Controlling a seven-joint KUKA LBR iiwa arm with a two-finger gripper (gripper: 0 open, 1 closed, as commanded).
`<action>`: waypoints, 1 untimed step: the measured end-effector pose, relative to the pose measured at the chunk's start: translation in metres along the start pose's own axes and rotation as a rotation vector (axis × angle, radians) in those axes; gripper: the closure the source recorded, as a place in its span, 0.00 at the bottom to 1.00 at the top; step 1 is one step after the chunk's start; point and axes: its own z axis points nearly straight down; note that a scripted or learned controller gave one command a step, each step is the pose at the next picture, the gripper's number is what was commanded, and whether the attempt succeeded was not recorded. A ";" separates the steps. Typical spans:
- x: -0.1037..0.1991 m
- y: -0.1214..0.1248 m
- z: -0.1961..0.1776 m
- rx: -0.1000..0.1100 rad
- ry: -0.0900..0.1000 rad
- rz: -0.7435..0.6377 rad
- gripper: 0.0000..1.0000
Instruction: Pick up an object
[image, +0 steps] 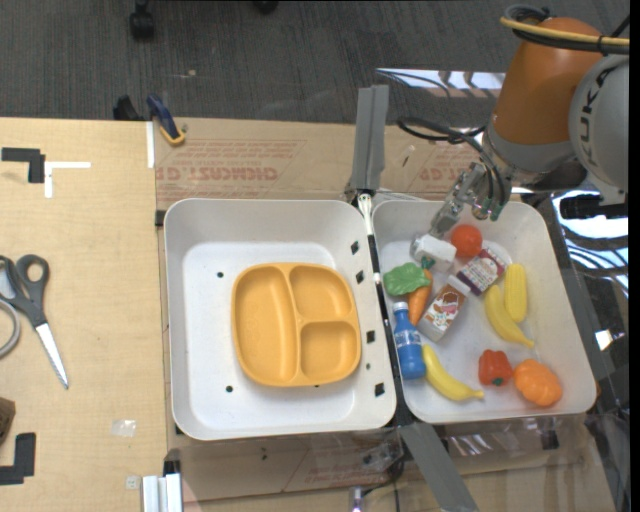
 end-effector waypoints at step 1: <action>0.060 0.033 -0.031 0.000 0.001 0.038 1.00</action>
